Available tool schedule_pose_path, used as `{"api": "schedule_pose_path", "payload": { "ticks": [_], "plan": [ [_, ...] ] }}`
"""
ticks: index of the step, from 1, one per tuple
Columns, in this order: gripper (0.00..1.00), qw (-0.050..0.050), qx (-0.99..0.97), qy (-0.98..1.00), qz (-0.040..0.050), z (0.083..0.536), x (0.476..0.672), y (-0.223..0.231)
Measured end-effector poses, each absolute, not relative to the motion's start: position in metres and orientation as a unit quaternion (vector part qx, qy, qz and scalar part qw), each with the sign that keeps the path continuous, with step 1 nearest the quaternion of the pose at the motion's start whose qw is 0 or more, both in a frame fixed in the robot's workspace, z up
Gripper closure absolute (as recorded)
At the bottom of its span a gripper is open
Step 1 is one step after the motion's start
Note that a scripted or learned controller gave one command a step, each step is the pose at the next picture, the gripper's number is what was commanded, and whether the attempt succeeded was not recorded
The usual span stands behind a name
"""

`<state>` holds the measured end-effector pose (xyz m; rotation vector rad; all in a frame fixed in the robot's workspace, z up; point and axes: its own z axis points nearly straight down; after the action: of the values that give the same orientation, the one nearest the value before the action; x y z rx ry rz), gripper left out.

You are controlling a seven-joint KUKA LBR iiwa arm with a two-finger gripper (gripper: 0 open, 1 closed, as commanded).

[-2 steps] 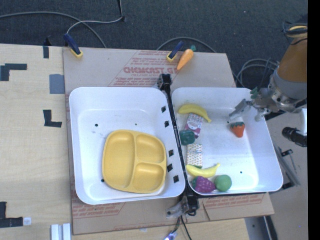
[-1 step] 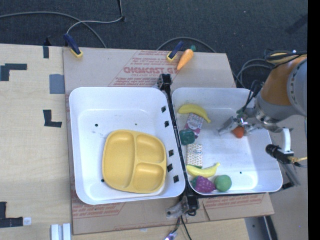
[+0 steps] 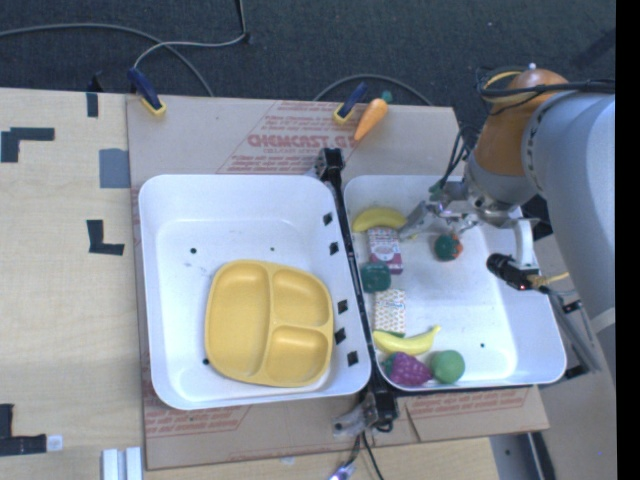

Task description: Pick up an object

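My gripper (image 3: 438, 222) hangs over the upper middle of the right bin (image 3: 500, 338), its fingers spread open with nothing between them. A small green and red toy (image 3: 446, 247) lies on the bin floor just below the fingertips. Left of the gripper, along the bin's left wall, sit a yellow banana (image 3: 378, 218), a pink and white box (image 3: 385, 249), a teal piece (image 3: 376, 279) and a patterned packet (image 3: 390, 311). At the front lie a second banana (image 3: 405, 340), purple grapes (image 3: 408, 369) and a green ball (image 3: 448, 366).
The left bin (image 3: 180, 218) holds a yellow divided plate (image 3: 270, 323). An orange carrot (image 3: 370, 118) lies on the cardboard behind the bins, near a blue and yellow clamp (image 3: 350, 106). The arm's grey body (image 3: 570, 168) overhangs the right bin's right side.
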<state>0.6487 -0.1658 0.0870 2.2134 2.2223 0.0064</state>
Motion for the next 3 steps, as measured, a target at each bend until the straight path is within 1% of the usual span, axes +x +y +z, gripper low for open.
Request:
{"api": "schedule_pose_path", "payload": {
  "ticks": [1, 2, 3],
  "plan": [
    [0.00, 0.003, 0.707, 0.707, 0.0006, 0.087, 0.621, -0.200],
    [1.00, 0.004, 0.706, 0.708, 0.0004, 0.097, 0.621, -0.200],
    [1.00, 0.001, 0.706, 0.708, 0.0015, 0.086, 0.661, -0.126]
  ]
}}
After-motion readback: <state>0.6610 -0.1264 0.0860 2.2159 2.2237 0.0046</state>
